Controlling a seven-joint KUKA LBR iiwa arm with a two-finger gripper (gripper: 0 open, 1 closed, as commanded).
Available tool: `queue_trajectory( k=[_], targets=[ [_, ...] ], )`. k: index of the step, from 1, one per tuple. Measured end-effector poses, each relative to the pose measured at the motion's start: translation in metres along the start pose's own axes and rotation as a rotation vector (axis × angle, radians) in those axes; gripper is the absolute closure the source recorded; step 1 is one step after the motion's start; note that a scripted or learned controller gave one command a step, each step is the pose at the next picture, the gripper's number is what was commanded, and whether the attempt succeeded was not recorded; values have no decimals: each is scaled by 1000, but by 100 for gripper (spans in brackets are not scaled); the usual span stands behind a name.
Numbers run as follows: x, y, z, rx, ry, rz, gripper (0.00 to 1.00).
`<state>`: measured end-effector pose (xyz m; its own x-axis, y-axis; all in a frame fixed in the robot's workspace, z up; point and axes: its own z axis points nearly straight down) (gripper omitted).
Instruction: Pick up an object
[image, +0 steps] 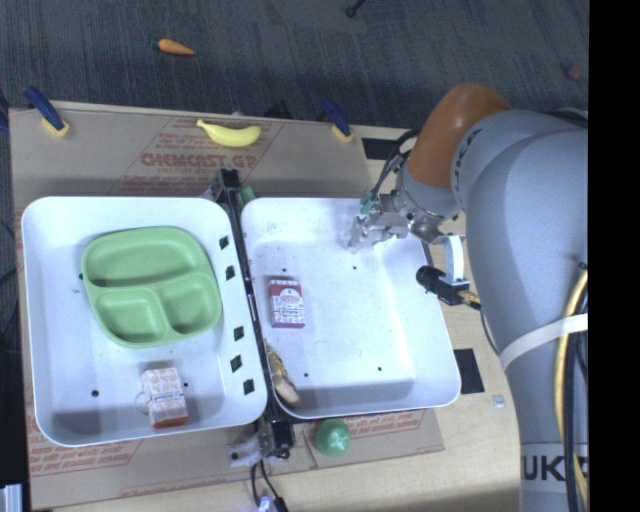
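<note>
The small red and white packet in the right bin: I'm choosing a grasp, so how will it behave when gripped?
The small red and white packet lies flat, so it probably won't roll. It looks thin and light, likely sliding if pushed.

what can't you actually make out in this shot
- End effector in the camera view: too small and blurred to tell its fingers' state.
- Red packet in the right bin: label print too small to read.
- Tan object at that bin's left wall: blurred, identity unclear.
</note>
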<state>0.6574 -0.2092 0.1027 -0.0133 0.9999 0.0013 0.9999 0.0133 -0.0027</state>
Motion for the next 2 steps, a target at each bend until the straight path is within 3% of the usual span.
queue_trajectory(
  k=[1, 2],
  targets=[
    [57, 1, -64, -4, 1, 7, 100],
    [137, -1, -90, -2, 1, 7, 100]
  ],
)
